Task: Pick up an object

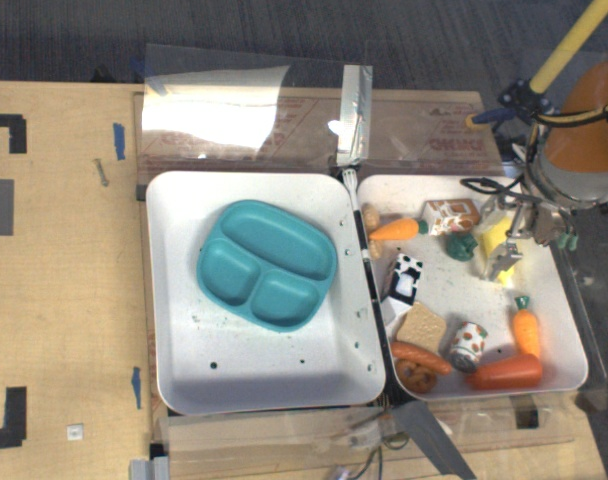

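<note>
On a tan bench (54, 298), left bin (174, 368) holds a teal tray (267, 263); right bin (564, 298), toy food; gripper (506, 253), finger state indiscernible.

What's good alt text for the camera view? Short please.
Seen from above, the gripper hangs over the right bin, near a yellow toy, among toy food including two carrots and a slice of bread. The left bin holds a teal divided plate.
</note>
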